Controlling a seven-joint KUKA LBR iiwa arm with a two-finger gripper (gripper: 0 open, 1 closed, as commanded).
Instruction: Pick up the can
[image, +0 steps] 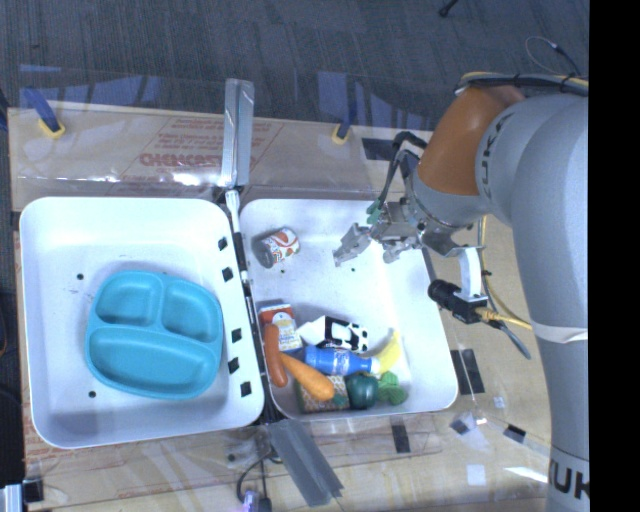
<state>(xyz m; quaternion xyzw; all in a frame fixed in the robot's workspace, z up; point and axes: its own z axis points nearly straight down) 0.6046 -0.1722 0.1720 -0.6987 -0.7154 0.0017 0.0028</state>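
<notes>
Claw (368, 243) hovered over the right bin (420, 330), fingers spread and holding nothing; left bin (40, 300) held a blue divided tray (155, 333); the can (277, 246) lay tipped near the right bin's upper-left corner, left of the claw

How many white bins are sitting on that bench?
2. The left bin holds a blue tray; the right bin holds the can and a toy pile.
</notes>
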